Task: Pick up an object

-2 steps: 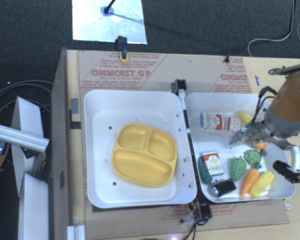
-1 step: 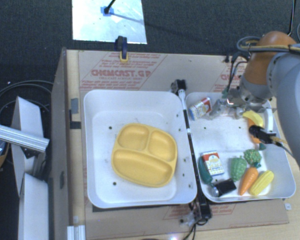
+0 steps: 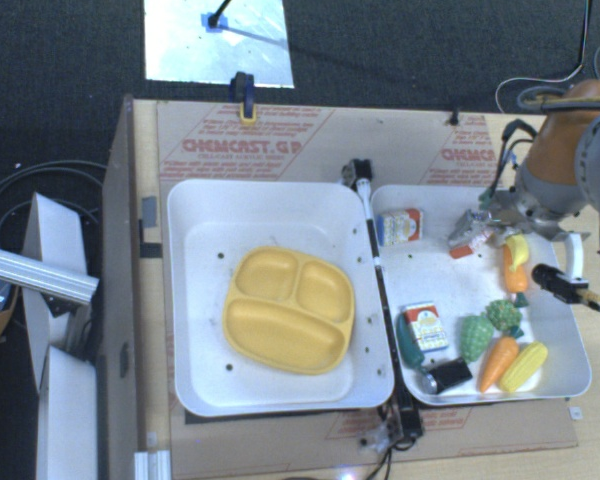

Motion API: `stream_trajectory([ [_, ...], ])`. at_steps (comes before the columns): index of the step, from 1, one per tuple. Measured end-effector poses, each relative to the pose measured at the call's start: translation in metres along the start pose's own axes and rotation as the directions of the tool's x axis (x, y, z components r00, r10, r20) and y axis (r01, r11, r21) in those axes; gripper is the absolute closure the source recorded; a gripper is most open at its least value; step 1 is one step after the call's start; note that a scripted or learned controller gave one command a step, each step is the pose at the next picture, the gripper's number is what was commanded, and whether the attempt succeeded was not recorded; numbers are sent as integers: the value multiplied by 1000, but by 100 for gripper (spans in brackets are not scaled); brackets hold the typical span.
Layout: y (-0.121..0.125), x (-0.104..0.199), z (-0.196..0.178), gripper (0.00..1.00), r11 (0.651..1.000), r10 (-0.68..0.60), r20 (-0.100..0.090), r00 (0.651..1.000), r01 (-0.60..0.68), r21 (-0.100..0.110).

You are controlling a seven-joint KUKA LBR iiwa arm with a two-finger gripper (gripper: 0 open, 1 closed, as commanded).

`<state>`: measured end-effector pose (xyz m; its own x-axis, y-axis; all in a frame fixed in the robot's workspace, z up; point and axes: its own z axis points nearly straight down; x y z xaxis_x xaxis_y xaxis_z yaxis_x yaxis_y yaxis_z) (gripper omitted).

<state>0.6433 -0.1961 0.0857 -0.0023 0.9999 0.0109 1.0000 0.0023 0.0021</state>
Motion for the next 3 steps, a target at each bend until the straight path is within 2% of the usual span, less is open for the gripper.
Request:
stream_trajectory([
  [1,1,-1,-11,100,1000,-6,11,1000,6,-5],
  [2,-17,75,-96,100,1000,-8,9,1000,8,-6],
  [3,-31,131,-137,100,1000,-7,9,1000,7,-2],
])
